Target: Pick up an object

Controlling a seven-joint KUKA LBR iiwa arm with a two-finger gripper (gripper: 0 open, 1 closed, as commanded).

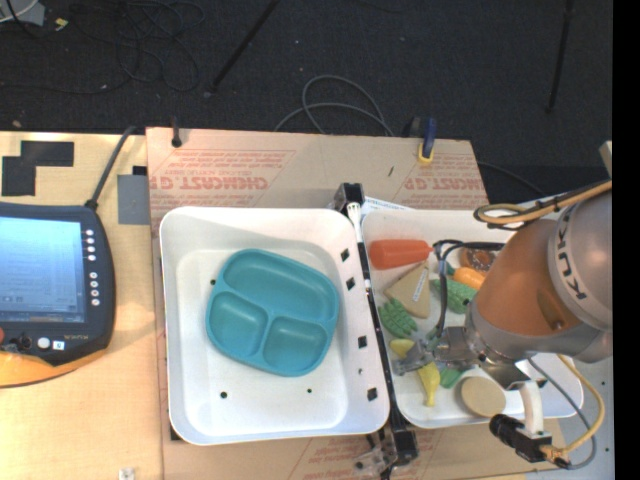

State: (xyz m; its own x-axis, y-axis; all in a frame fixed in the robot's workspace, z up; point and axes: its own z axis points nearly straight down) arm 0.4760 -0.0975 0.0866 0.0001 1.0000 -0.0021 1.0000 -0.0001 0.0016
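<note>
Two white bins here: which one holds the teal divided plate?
The left bin; the teal plate lies alone in it, while the right bin holds toy food.

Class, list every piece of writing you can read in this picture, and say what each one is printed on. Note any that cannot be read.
"CHEMCUT" style red print, upside down, blurred: cardboard sheet, left part.
The same red print repeated, blurred: cardboard, right part.
"KU", cut off: robot arm.
Screen text, too small to read: handheld control pendant.
</note>
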